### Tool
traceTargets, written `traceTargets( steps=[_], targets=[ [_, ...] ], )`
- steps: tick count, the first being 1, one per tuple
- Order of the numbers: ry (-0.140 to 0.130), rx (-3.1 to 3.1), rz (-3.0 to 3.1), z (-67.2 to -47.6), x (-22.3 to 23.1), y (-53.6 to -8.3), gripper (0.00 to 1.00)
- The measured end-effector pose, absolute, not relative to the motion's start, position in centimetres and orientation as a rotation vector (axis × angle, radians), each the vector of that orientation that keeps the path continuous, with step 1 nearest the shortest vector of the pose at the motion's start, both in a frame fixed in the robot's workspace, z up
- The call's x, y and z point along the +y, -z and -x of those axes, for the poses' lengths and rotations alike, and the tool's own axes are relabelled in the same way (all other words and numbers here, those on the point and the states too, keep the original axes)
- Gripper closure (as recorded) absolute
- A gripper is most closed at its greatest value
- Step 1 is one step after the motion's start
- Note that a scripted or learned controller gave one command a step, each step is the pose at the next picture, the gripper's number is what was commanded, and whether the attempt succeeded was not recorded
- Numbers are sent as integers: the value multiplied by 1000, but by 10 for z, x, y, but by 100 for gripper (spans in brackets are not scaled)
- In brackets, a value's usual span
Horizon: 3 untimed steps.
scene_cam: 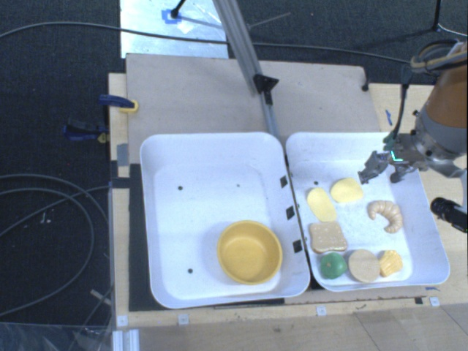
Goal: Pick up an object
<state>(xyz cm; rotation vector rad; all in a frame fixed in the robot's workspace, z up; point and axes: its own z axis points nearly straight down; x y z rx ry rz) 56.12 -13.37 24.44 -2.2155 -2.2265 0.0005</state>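
Note:
The right bin (pixel 314 148) holds several toy foods: two pale yellow pieces (pixel 346 191) (pixel 321 204), a croissant (pixel 387 215), a slice of toast (pixel 327 236), a green ball (pixel 334 265), a tan round cookie (pixel 363 265) and a small yellow shell-shaped piece (pixel 390 262). My gripper (pixel 385 168) hangs over the upper right part of this bin, just above and right of the rounder yellow piece. Its fingers are spread with nothing between them.
The left bin (pixel 183 159) holds a yellow bowl (pixel 249 251) near its front right. A slanted metal pole (pixel 241 42) crosses the back of the bench down to the gap between the bins. Cables lie on the floor to the left.

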Motion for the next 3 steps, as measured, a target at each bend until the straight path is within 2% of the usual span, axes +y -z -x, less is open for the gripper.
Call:
traceTargets(
  steps=[1, 3],
  targets=[
    [0, -2227, 2216, -561, -134, -245, 0],
    [-2, -2221, 2219, -565, -132, -160, 0]
  ],
)
